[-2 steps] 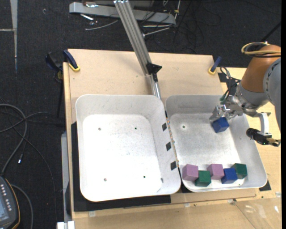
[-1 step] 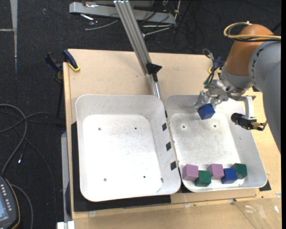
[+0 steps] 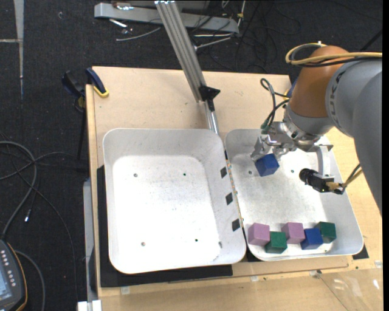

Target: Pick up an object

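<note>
Arm's gripper (image 3: 266, 152) hangs over the right bin (image 3: 340, 206), upper-left part. Fingers look clamped on a blue cube (image 3: 267, 164) directly below them, raised off bin floor I'd judge; next move is straight up w/ it.

We see a wooden bench (image 3: 152, 97) with a pale, lightly speckled top, standing on a dark carpet floor (image 3: 42, 36) where several thin cables (image 3: 27, 176) lie in loops. A metal pole (image 3: 185, 51) comes slanting down from a grey base (image 3: 164, 13) at the top of the view to the middle of the bench, and a black and yellow clamp (image 3: 88, 82) sits at the bench's far left corner. At the lower left corner of the view we see part of a dark device (image 3: 11, 279) with small buttons, and the light is even, with only soft shadows.
</note>
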